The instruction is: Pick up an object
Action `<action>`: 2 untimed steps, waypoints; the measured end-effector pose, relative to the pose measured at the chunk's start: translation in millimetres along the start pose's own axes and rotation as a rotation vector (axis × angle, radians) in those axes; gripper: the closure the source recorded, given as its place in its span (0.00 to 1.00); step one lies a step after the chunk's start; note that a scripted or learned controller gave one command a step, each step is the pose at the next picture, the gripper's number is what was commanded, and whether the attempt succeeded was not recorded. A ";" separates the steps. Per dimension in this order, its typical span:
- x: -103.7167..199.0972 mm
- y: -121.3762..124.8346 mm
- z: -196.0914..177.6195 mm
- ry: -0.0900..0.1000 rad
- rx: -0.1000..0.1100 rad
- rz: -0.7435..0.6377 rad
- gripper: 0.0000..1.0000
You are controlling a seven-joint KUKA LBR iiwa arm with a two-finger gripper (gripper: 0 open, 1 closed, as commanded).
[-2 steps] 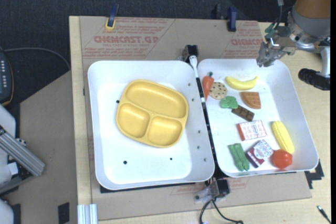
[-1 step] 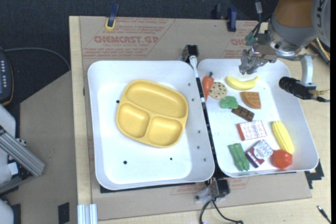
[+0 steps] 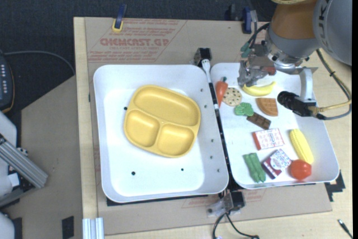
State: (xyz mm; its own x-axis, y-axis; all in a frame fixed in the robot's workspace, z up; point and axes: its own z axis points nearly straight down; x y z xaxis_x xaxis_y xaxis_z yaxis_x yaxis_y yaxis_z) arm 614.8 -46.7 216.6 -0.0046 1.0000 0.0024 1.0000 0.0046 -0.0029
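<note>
Brown board (image 3: 140, 42), printed in red, fills my remote view and carries both bins. Left bin (image 3: 112, 120), white and shallow, lies on the board's left half. Right bin (image 3: 323, 130), also white, lies touching it along their shared edge. Arm (image 3: 313, 3), grey with an orange band, reaches in from the upper right and ends over the far side of the right bin.

Yellow divided plate (image 3: 162, 120), with three compartments, rests slightly turned near the middle of the left bin.

Gripper (image 3: 253, 76) hangs over the far left part of the right bin, directly above one end of the banana (image 3: 262, 88). From this slanted view I cannot tell how wide it stands, nor whether it has hold of anything. The banana lies flat on the bin floor, near the far wall, just beside the gripper.

Smaller items in the right bin, in falling order:
- corn cob (image 3: 301, 145), yellow, near the right wall;
- green pods (image 3: 254, 167), near the front left corner;
- waffle piece (image 3: 267, 106), brown, just below the banana;
- red-and-white box (image 3: 268, 138), mid-bin;
- dark red packet (image 3: 278, 162), between the pods and the tomato (image 3: 301, 169);
- cookie (image 3: 233, 97), left of the banana;
- green leaf piece (image 3: 243, 109), touching the cookie's lower edge;
- chocolate bar (image 3: 259, 120), beside the leaf piece;
- carrot (image 3: 221, 90), against the left wall.
</note>
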 end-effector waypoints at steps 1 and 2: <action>54.2 -31.7 -0.1 0.000 0.001 -0.001 1.00; 92.2 -56.1 -9.5 0.000 0.001 0.000 1.00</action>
State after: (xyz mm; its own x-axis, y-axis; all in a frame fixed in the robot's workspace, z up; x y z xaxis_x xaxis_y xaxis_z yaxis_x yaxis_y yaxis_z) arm 558.3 45.2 226.5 -0.0047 1.0000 0.0024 1.0000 0.0047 -0.0035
